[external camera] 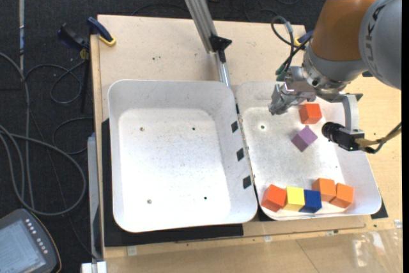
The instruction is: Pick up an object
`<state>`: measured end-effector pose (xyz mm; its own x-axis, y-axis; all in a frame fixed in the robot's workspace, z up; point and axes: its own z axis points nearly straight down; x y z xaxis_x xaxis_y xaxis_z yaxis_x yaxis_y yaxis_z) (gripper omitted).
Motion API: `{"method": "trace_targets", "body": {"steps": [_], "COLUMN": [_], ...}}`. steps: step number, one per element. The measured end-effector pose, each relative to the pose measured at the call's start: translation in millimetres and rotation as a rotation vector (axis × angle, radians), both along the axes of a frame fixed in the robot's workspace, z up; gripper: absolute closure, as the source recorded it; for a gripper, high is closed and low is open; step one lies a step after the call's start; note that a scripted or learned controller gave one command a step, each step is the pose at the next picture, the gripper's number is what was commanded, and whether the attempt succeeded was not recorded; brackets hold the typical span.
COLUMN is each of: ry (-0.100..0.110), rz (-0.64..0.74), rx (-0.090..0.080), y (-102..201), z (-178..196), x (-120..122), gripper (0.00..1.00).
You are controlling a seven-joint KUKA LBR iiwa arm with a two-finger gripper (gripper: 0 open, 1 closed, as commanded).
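The desk (160,48) is pale, matte wood, and on it sit two shallow white bins with rounded corners and faintly speckled floors. The left bin (128,99) has a smooth, slightly raised lip all round. The right bin (367,192) carries the blocks: small, hard-edged cubes with flat painted faces. An orange cube (310,113) lies toward the far end, with a purple cube (304,138) near it, turned at an angle, the two apart. Along the near rim a row of blocks sits packed together: an orange block (274,197), a yellow block (295,197), a blue block (312,201) and two more orange blocks (334,192), touching one another and hard up against the bin wall.

The gripper (280,102) hangs over the far left part of the right bin, just beside the orange cube; whether it is spread or pressed together I cannot tell from here. Nothing shows gripped in it. The middle of the right bin's floor lies open around the purple cube, while the near row is hemmed in by the rim.
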<state>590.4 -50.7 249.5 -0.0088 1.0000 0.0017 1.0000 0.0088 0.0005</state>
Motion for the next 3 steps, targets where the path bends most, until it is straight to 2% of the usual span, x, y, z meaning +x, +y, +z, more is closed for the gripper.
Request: {"method": "trace_targets", "body": {"steps": [1, 3], "ry": [-0.001, -0.002], "rz": [-0.001, -0.001], "rx": [-0.001, 0.0], "y": [43, 136], "z": [-8, 1], "x": [16, 42], "gripper": [1.0, 1.0]}}
